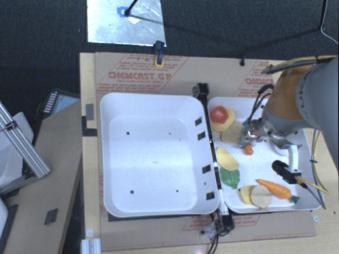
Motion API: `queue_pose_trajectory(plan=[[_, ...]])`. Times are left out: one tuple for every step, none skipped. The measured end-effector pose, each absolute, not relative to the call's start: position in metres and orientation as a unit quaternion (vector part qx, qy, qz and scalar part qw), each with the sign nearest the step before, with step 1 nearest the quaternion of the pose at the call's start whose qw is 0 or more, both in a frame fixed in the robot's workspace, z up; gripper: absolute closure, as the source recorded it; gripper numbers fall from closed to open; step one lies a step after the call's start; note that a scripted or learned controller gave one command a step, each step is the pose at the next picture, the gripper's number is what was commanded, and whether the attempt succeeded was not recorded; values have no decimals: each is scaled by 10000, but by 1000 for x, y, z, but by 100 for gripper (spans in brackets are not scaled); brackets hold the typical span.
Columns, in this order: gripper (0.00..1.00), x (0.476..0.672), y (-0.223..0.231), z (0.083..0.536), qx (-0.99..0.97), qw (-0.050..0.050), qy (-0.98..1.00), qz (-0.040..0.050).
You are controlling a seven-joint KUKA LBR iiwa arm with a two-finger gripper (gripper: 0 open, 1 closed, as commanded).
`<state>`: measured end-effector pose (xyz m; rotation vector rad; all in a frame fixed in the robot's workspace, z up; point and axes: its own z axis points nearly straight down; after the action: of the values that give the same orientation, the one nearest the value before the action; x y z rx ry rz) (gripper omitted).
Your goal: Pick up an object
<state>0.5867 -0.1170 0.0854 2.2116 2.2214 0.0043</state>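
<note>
- The arm runs off the picture's right edge.
- Its wrist covers part of the right bin's floor and far wall.
- The gripper is too blurred to read.
- A small orange piece beside it, perhaps a carrot bit, is unclear.

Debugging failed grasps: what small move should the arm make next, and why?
Probably lower the gripper slightly onto the small orange piece just beside it in the right bin. Nothing shows between its fingers, and that piece lies apart from its neighbours.

Only readable thing is "CHEMCAST GP" in red, repeated on the brown sheet along the desk's far edge.
</note>
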Motion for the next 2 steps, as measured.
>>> queue_pose_trajectory(plan=[[100,610,-87,124,7051,-47,7091,-55],[100,593,-83,83,7069,-2,7073,-7]])
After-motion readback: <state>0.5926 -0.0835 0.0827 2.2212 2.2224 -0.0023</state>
